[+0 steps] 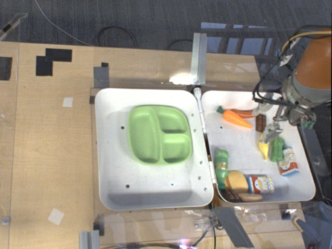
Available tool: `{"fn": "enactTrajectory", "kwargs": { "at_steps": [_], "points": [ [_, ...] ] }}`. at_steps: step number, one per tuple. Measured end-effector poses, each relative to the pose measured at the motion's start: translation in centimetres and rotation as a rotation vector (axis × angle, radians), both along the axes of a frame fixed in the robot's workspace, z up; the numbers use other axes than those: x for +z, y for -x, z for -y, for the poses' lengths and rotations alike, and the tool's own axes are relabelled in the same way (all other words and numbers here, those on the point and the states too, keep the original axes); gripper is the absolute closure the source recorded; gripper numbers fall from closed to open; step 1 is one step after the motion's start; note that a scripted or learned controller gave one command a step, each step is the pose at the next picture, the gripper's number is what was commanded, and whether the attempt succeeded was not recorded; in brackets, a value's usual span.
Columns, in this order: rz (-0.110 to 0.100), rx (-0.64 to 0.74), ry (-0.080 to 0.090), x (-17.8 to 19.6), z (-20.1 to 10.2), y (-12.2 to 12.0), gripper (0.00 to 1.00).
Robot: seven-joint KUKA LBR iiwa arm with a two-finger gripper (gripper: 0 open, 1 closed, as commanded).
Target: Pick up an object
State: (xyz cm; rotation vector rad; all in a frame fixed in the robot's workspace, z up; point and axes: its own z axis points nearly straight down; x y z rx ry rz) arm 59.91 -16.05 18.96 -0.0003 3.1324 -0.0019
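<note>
My gripper [272,133] hangs over the right side of the right bin [236,144], just above a small yellow piece [264,150] and a green item [277,149] that lie side by side. An orange carrot [237,119] and a small brown block [260,122] lie to its left, toward the bin's back. A red and white carton [288,162] lies just in front of it. The arm's orange band [315,66] is at the upper right.
A green bottle [222,167], a yellow rounded item [236,181] and a can [260,184] sit along the right bin's front. The left bin [111,191] holds a green divided tray [158,134]. A metal divider [203,134] separates the bins.
</note>
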Motion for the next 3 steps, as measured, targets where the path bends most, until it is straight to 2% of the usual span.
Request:
{"fn": "enactTrajectory", "kwargs": {
  "at_steps": [1,2,3],
  "points": [
    [0.009,0.034,0.001,-9.9,-3.2,-4.7,0.0],
    [0.003,0.081,0.001,-10.1,-2.8,-1.8,0.0],
    [0.005,0.027,0.0,-10.0,-3.7,2.9,0.0]
  ]
}}
